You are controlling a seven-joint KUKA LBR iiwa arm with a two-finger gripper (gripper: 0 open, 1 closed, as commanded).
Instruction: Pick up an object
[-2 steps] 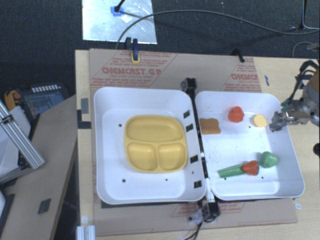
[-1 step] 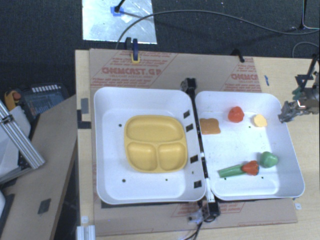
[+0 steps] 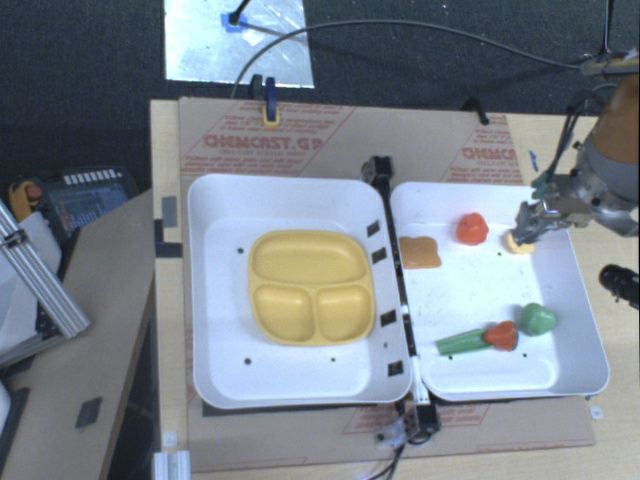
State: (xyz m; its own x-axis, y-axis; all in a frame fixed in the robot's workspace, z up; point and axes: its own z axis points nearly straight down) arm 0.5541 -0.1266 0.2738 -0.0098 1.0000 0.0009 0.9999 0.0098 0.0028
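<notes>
The right bin (image 3: 575, 363) holds several small toy foods. A red tomato-like piece (image 3: 472, 229) sits near its back, and a tan bread-like piece (image 3: 419, 253) lies by the left wall. A green piece (image 3: 538, 318), a red piece (image 3: 502, 336) and a long green piece (image 3: 460, 343) lie near the front. A small pale yellow piece (image 3: 520, 244) rests at the back right. My gripper (image 3: 533, 220) hangs right over that yellow piece, reaching in from the right.
The left bin (image 3: 215, 368) holds a yellow divided plate (image 3: 308, 285). A black divider with clips (image 3: 390, 268) runs between the bins. Cables cross the dark floor behind, and a shiny metal sheet (image 3: 235, 28) lies at the back left.
</notes>
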